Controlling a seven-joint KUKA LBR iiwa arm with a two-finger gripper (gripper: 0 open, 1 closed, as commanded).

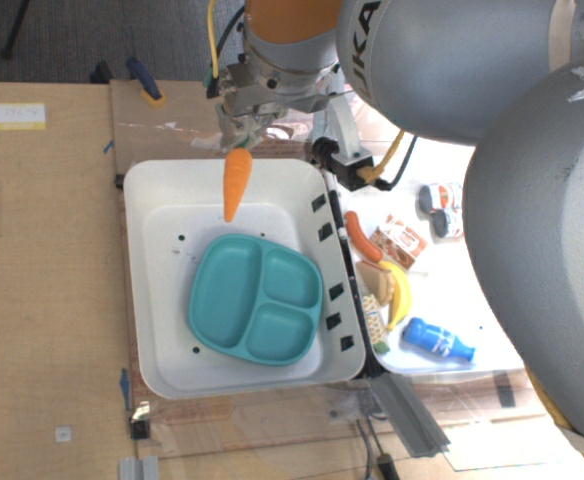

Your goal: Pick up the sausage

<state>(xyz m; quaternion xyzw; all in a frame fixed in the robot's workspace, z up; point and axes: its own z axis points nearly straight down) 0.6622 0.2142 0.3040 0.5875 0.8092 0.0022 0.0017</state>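
Observation:
The sausage [361,238], red and slightly curved, lies in the right bin [477,313] close to its left wall. My gripper [239,144] hangs over the far edge of the left bin [140,268], well left of the sausage. Its fingers are shut on the thick top end of an orange carrot [235,183], which dangles point down above the bin floor.
A teal divided plate [255,300] lies in the left bin. Near the sausage in the right bin are a small orange packet [402,240], a banana [399,293], a blue bottle [438,340] and a red-and-white pack [440,208]. The arm's bulk covers the right side.

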